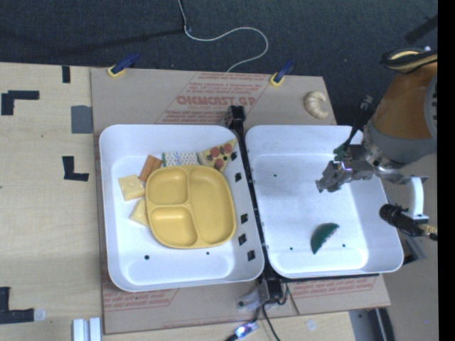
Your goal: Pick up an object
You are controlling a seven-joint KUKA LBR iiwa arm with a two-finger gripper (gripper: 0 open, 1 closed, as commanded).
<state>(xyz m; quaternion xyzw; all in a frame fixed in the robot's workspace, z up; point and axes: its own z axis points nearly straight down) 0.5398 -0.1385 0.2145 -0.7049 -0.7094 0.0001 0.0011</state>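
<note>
Lying nearest, lower right bin (384,261): a small dark green piece (324,236) rests flat on the white floor, lower right of the frame, alone and apart from the walls.
Handling, green piece: likely light, thin and perhaps soft; its low profile may slip under a pinch, so a grip across its narrow width looks best.
End effector (333,178): hovers over the right bin's middle, above and apart from the green piece; whether it is released or clenched I cannot tell, and nothing is visibly held.
Left bin (114,148): a yellow divided plate (190,206) lies over flat cards and scraps.
Far bench edge: a pale knobbly object (318,104) sits outside the bins, upper right.
</note>
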